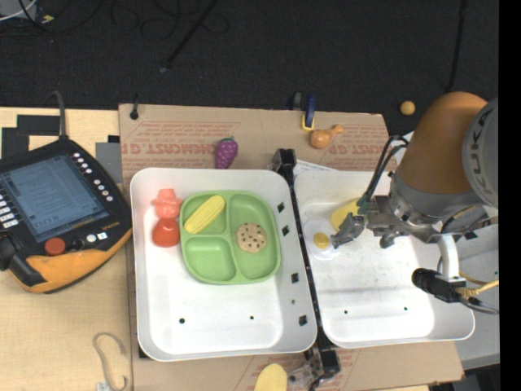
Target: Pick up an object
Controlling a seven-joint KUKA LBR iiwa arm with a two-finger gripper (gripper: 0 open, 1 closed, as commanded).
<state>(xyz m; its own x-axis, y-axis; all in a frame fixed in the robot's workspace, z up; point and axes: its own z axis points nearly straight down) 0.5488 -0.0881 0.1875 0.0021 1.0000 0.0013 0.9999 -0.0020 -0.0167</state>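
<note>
Though hovering low over the right bin (391, 316), not yet lifting anything. Nearest the camera, on the desk (49, 332) below the bins, a yellow toy (271, 376) and a metal hook (110, 357). Farther in, inside the right bin, gripper (348, 233) down among small yellow pieces: one yellow object (345, 213) just behind it, a smaller yellow bit (321, 239) just beside it. Cannot tell how the gripper is set, nor whether anything is caught. Judged unfinished: grasp and lift both left. Left bin (212, 332) carrying a green divided plate (213, 263) with corn (203, 213) and a cookie (251, 237); beside it a red figure (166, 218). Farthest, on cardboard (179, 141), purple grapes (226, 151) and an orange pear-shaped toy (324, 136).
</note>
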